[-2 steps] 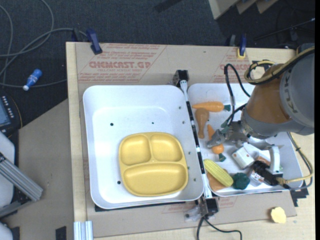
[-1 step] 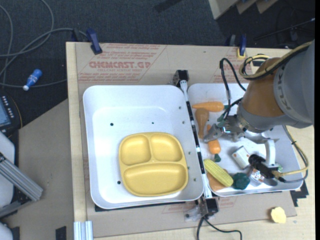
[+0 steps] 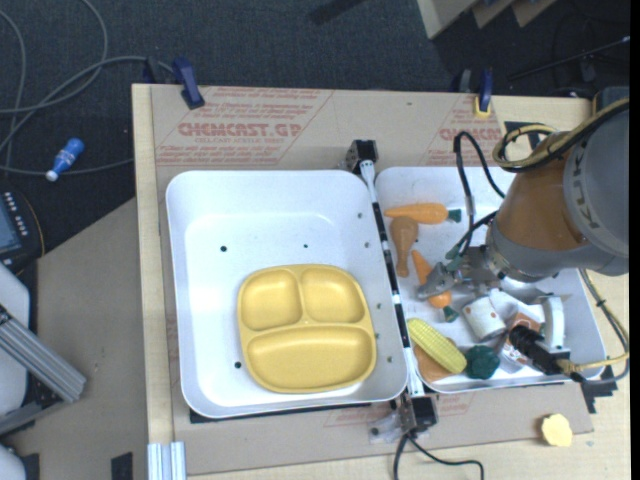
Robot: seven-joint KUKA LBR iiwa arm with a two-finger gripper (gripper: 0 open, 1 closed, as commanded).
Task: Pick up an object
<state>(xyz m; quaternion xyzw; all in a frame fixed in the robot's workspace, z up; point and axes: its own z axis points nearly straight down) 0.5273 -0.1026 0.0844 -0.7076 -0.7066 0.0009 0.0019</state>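
Bench board [image 3: 250, 123] printed "CHEMCAST GP" in red.

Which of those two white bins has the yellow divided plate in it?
The left bin, farther from the arm, holds the yellow plate. The right bin holds toy food instead, such as a corn cob.

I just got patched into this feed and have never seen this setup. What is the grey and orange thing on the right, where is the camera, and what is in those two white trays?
It is one camera above the bench, looking down at a slant. The grey and orange thing is a robot arm reaching in from the right. Its gripper is low in the right bin, among toy food: a carrot, a corn cob, a white cup and a dark green piece. I cannot tell whether it holds anything. The left bin holds a yellow divided plate.
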